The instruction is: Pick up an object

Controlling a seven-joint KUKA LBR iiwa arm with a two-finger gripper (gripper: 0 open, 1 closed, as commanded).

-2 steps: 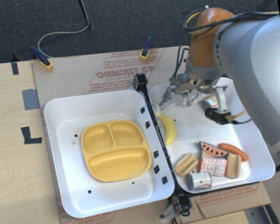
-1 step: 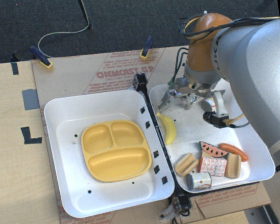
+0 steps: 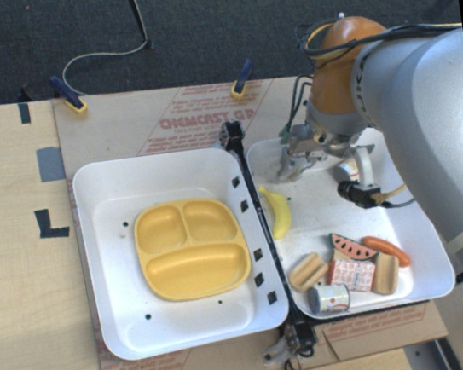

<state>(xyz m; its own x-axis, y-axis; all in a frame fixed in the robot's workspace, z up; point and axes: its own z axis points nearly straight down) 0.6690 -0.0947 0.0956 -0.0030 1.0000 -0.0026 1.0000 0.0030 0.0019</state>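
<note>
A yellow banana [image 3: 277, 213] lies at the right bin's [image 3: 424, 233] nine o'clock edge, against the black divider. The gripper [image 3: 296, 157] hangs just above it at twelve o'clock, apparently apart from it; whether it is grasping or released cannot be told. Toy food (bread roll [image 3: 307, 270], watermelon slice [image 3: 355, 250], sausage [image 3: 386, 250], can [image 3: 329, 298]) clusters at five o'clock. The left bin [image 3: 102, 242] holds a yellow divided plate [image 3: 193, 248].

left bin [image 3: 102, 242]: divided plate [image 3: 193, 248] | right bin [image 3: 425, 267]: banana [image 3: 277, 213] by left wall; toy foods [image 3: 352, 267] front
</note>
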